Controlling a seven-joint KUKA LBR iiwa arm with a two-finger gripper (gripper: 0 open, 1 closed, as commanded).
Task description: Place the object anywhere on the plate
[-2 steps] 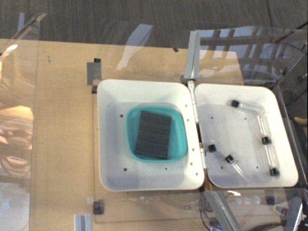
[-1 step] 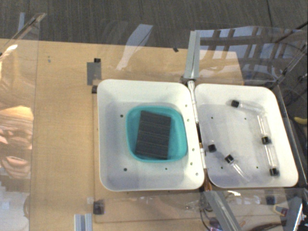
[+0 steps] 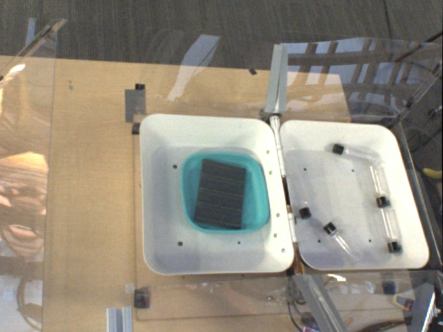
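A pale wooden bench (image 3: 83, 254) is seen from above, with dark grey carpet (image 3: 173, 12) beyond its far edge. Glare and faint reflections are spread across the bench's left part, apparently from a transparent panel (image 3: 28, 171), though the view is too washed out there to be sure.

Two shallow white bins are set side by side, their inner rims touching. The right bin (image 3: 413, 251) lies on the side from which the arm reaches in, and the left bin (image 3: 159, 247) lies on the side away from it. A grey metal post (image 3: 277, 81) is fixed at the far end of the seam between them, and loose cables (image 3: 311, 318) are gathered at the bench's near edge below that seam. A small dark bracket (image 3: 136, 104) is mounted just beyond the left bin's far corner.

A teal plate (image 3: 258, 209) is placed in the middle of the left bin. The object (image 3: 221, 194), a dark grey ribbed block, is laid flat on the plate, wholly inside its rim and slightly skewed to the bin walls.

Several clear tubes (image 3: 379, 178) with black caps (image 3: 338, 149) are scattered in the right bin, well apart from the plate.

Whether the gripper is released, clenched or grasping anything cannot be told.
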